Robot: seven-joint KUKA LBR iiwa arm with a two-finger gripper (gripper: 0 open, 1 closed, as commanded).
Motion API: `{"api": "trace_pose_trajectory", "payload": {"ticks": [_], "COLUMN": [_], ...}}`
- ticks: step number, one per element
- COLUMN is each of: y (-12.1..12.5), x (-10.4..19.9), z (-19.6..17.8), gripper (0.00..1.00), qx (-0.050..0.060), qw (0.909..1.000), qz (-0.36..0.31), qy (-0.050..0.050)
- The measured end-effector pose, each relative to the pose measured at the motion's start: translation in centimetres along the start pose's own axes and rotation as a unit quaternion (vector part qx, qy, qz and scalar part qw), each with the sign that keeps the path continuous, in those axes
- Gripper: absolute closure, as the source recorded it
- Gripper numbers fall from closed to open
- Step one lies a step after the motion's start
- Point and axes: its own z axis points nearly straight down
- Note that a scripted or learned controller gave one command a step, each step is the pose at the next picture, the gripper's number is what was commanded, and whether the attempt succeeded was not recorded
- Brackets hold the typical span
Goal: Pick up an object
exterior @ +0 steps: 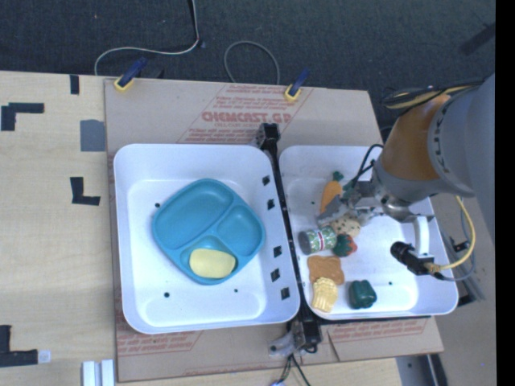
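The right bin [402, 296] holds several small toy foods. An orange carrot [331, 192] lies near its left wall, with a small jar with a green band [319, 239] below it. Beside the jar are a tan speckled piece [348, 226] and a dark green piece [345, 246]. Lower down lie an orange-brown piece [325, 267], a yellow corn cob [324, 293] and a dark green pepper [362, 294]. My gripper [349, 209] is low in this bin, just right of the carrot and above the tan piece. Its tip is hard to make out.
The left bin [133, 215] holds a blue divided plate [211, 219] with a yellow item [212, 263] in its lower compartment. A black divider [278, 215] runs between the bins. The grey arm with its orange band [410, 147] covers the right bin's upper right. Cables lie behind the board.
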Motion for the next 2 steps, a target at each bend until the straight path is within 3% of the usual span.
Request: {"api": "trace_pose_trajectory", "payload": {"ticks": [1,2], "y": [8.03,8.19], "x": [4.06,4.94], "z": [0.27,0.28], "gripper": [0.0,0.0], "qx": [-0.001,0.002], "qw": [1.0,1.0], "qz": [-0.004,-0.001], "qy": [0.001,0.001]}}
